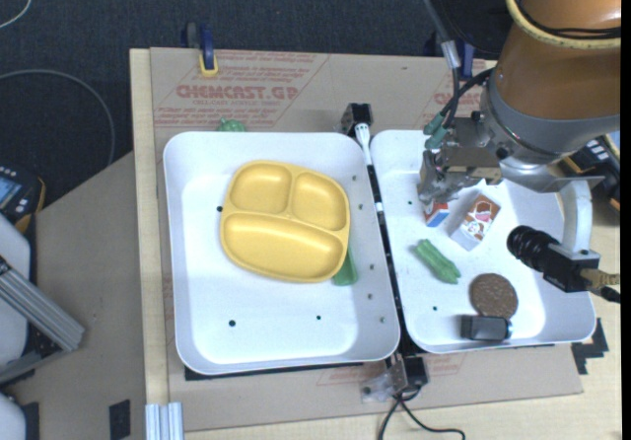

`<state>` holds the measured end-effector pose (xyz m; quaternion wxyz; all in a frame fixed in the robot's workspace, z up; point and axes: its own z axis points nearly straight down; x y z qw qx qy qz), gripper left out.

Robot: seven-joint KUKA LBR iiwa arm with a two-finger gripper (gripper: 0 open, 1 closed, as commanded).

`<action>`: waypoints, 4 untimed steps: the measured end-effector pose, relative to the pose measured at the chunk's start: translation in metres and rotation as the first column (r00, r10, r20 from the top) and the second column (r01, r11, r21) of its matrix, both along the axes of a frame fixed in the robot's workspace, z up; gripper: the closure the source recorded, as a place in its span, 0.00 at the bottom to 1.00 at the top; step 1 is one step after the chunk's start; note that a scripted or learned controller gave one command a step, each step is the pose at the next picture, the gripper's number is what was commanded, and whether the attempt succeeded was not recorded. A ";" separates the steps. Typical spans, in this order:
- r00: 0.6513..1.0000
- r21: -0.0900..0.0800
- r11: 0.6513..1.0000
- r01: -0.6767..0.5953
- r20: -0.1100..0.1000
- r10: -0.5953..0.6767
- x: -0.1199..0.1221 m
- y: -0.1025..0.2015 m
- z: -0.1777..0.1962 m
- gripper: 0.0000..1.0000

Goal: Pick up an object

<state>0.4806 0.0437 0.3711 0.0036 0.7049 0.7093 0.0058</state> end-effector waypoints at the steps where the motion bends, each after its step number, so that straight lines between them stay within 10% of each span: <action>1: 1.000 -0.001 1.000 -0.002 -0.009 0.002 -0.001 0.084 0.011 1.00; 4: 1.000 -0.003 1.000 0.000 -0.005 0.000 0.000 0.082 0.041 1.00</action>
